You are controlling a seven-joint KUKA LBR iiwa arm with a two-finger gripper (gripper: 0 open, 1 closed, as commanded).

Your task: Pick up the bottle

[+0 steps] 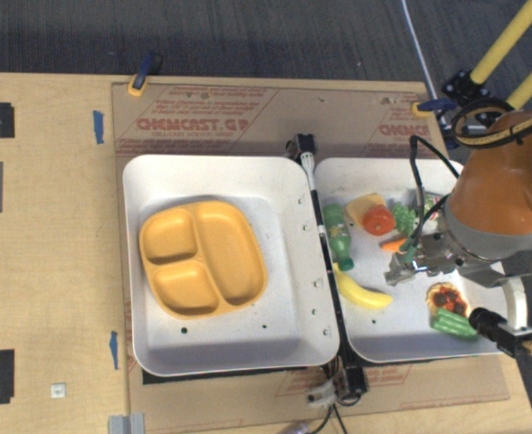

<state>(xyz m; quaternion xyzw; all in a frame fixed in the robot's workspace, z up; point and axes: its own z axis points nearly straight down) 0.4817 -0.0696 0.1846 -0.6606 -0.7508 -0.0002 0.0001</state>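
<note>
The bottle (337,234) is green and lies on its side along the left wall of the right bin (375,342), with a yellowish end pointing toward the front. My gripper (405,266) hangs over the middle of that bin, to the right of the bottle and apart from it. The gripper sits just above the floor between a small orange carrot piece (392,242) and a banana (365,293). The grey arm with its orange band (497,193) covers the bin's right side.
The right bin also holds a red tomato (379,221), a yellow wedge (364,207), green leafy pieces (406,213), a pizza-like toy (445,297) and a green pod (453,325). The left bin (148,333) holds an orange divided plate (203,257).
</note>
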